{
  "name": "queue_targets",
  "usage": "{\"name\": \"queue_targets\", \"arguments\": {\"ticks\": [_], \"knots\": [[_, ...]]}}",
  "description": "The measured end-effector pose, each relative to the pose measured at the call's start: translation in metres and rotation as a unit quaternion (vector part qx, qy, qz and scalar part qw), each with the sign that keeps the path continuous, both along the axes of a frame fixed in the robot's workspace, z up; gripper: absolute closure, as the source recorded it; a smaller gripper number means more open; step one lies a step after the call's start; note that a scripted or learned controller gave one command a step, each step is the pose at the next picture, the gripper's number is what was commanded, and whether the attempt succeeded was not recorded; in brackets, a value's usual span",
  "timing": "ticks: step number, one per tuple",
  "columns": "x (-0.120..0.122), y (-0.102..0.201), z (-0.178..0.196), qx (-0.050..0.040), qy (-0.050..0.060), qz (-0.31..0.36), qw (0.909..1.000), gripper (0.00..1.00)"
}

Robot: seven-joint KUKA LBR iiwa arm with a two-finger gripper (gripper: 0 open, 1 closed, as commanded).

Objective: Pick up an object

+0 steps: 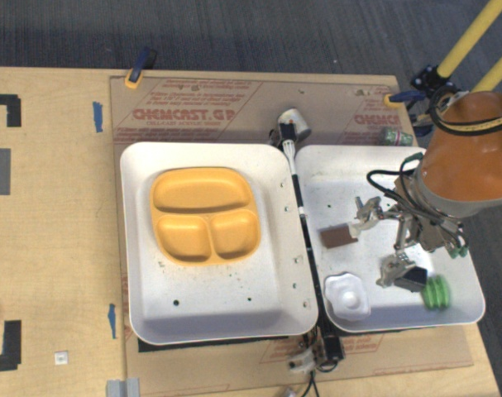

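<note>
Brown block [337, 236] lies flat just left of the fingers [367, 212], and they're spread wide with nothing between them. The gripper [381, 241] hangs over the right bin [333, 172]. A white tub [347, 296] sits at the front and a green roll [437, 292] beside it. A yellow divided tray [205, 213] rests in the left bin [143, 246].

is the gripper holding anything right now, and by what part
Nothing is held. The two-finger gripper hangs open over the right white bin, with bare floor between its fingers; the brown rectangular block lies apart, beside it.
</note>
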State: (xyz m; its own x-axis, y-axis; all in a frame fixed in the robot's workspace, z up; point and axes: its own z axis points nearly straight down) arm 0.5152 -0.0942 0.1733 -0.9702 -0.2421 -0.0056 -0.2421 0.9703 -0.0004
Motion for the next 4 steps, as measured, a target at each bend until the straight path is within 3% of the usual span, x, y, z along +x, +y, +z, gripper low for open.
{"name": "queue_targets", "arguments": {"ticks": [1, 2, 3, 4], "knots": [[0.053, -0.054, -0.078, -0.0004, 0.0, 0.064, 0.998, 0.0], [0.135, -0.041, -0.087, -0.0005, -0.001, 0.131, 0.9913, 0.0], [0.066, 0.004, -0.062, 0.0, 0.001, 0.118, 0.993, 0.0], [0.146, -0.024, -0.014, -0.0009, -0.001, 0.177, 0.9842, 0.0]]}}
